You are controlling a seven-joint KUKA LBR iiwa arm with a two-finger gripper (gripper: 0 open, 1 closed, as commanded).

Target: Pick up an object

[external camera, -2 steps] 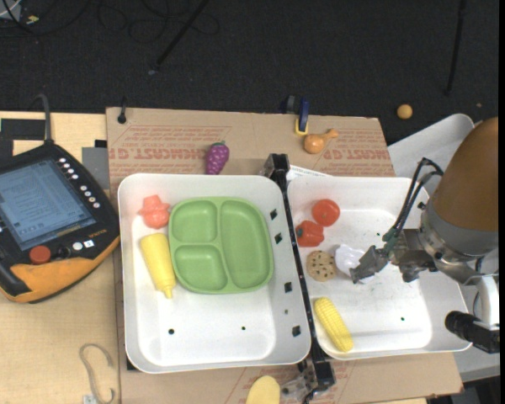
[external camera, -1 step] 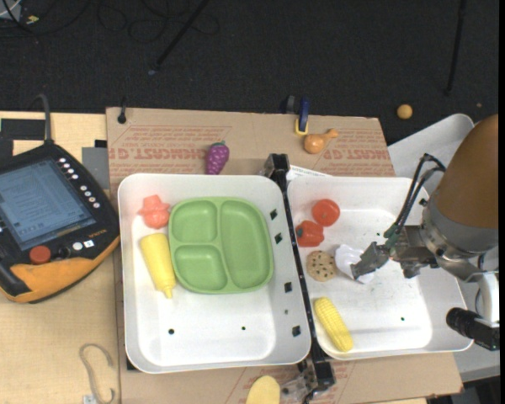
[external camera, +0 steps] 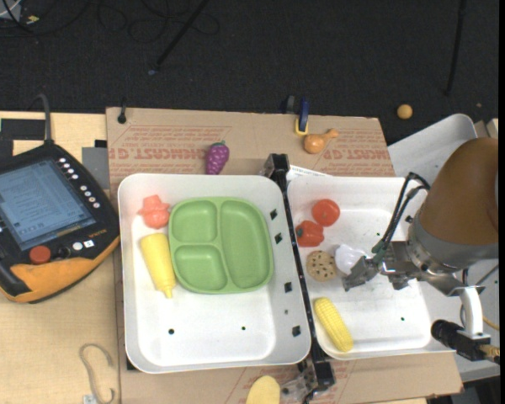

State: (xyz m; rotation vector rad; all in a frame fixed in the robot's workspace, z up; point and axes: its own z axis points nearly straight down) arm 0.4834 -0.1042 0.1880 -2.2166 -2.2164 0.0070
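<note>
Hovering low in the right bin (external camera: 408,331), the gripper (external camera: 359,273) is sitting just beside a white crumpled object (external camera: 347,257) (likely light, soft; pinch its middle); whether its fingers are spread, I cannot tell.

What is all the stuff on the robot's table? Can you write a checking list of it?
Surface: bench bearing two white bins, left bin and right bin, on cardboard.
Job's things: right bin holds corn, cookie, two red toys, white object.
Clutter: left bin holds green divided plate, yellow bottle, pink toy; purple grapes and orange gourd on cardboard.
End effector: end effector low in right bin beside white object; grip unclear.
Cables: black cable on the arm; cables across dark floor.
Surroundings: control pendant at left.
</note>
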